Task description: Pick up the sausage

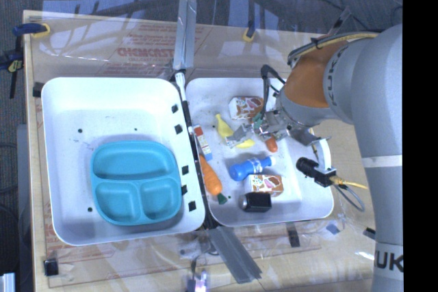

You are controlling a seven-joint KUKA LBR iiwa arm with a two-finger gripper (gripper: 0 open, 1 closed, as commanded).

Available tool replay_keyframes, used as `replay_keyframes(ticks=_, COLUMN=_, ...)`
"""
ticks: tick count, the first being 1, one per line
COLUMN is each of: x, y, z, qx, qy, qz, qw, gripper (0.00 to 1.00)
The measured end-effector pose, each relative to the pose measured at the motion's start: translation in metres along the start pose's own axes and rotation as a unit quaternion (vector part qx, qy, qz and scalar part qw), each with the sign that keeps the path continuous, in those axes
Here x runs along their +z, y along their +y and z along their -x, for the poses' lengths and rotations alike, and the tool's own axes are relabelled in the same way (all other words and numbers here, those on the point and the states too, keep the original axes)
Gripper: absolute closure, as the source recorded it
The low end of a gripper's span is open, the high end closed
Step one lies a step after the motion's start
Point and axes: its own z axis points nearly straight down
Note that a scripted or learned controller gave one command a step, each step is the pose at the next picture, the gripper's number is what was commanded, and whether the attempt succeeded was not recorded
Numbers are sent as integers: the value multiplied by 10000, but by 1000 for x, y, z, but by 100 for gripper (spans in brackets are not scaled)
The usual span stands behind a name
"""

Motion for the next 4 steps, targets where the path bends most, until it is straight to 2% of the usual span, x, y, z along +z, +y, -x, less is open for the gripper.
replay_keyframes(ticks=1, x=1, y=31, z=8, qx=-110, qy=-1, qz=-2, qw=9999, gripper=0)
replay_keyframes(ticks=2, x=6, y=64, z=16, qx=-159, qy=44, qz=-136, qw=9998, gripper=0)
replay_keyframes(ticks=3, x=-90, y=72, z=16, qx=-423, qy=-10, qz=11, qw=9991, gripper=0)
replay_keyframes(ticks=4, x=-1, y=76, z=-4, qx=-1116, qy=-18, qz=19, qw=9938, gripper=0)
